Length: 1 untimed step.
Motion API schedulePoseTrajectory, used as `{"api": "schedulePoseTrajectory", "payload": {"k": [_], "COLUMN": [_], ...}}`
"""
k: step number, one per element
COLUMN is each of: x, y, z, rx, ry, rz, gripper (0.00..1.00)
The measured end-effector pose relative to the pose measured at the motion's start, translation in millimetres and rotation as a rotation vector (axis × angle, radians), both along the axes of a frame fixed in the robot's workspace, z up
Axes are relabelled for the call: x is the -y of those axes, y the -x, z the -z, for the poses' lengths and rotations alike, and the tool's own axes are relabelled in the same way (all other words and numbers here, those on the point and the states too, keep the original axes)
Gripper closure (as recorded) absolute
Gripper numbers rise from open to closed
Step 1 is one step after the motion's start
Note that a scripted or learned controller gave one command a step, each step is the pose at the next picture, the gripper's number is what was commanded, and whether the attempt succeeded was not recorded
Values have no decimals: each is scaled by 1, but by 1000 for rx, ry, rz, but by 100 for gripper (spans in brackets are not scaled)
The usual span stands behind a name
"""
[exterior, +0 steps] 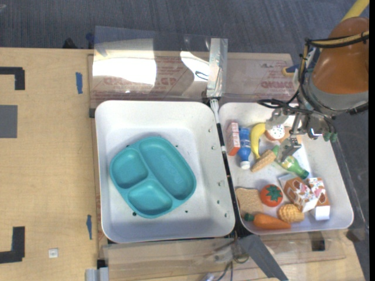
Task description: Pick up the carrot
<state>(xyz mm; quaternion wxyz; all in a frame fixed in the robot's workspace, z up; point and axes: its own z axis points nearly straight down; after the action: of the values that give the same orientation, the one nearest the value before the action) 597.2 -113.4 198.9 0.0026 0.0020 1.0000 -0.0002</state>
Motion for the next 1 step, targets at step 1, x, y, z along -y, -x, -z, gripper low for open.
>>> {"api": "schedulePoseTrajectory", "payload": {"k": [1], "x": [45], "y": [-31], "z": [90], "rx": [8], "ry": [0], "rz": [202], "gripper": [0]}}
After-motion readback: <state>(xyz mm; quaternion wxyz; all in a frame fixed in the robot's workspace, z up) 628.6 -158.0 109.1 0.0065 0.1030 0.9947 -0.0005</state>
